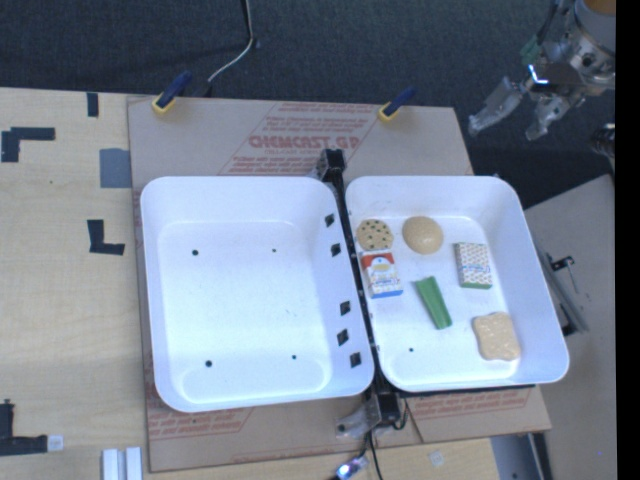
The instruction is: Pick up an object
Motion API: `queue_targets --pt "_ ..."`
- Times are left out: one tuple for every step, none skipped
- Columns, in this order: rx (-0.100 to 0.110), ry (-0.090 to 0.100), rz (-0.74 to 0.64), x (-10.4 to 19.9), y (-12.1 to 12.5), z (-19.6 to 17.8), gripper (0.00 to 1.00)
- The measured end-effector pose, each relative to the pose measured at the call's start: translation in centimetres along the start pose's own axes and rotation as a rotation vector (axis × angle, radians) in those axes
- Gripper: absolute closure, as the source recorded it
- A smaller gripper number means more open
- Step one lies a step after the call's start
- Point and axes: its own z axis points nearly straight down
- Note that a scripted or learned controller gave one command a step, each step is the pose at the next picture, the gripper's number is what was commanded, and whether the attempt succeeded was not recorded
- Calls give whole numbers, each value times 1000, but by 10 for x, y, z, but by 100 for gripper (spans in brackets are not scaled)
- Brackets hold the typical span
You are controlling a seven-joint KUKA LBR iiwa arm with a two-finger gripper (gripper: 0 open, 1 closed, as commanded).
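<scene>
My gripper (pixel 517 111) hangs at the upper right, above and behind the right bin (pixel 520 213), with its two fingers spread apart and nothing between them. In the right bin lie a round speckled cookie (pixel 374 234), a tan round bun (pixel 423 234), a small red and white carton (pixel 381 275), a green stick (pixel 434 302), a patterned pale box (pixel 473 265) and a beige bread-like piece (pixel 496 336). The gripper is well clear of all of them.
The left bin (pixel 160 268) sits beside the right one on a cardboard sheet (pixel 290 138) held by two clamps (pixel 172 91). A black divider with clips (pixel 345 268) runs between the bins. A cable (pixel 235 58) trails at the back.
</scene>
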Motion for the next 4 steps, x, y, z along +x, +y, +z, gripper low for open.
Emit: queue_targets --pt "0 0 0 0 0 0 0" --pt "0 0 0 0 0 0 0" --pt "0 0 0 0 0 0 0" --pt "0 0 0 0 0 0 0"
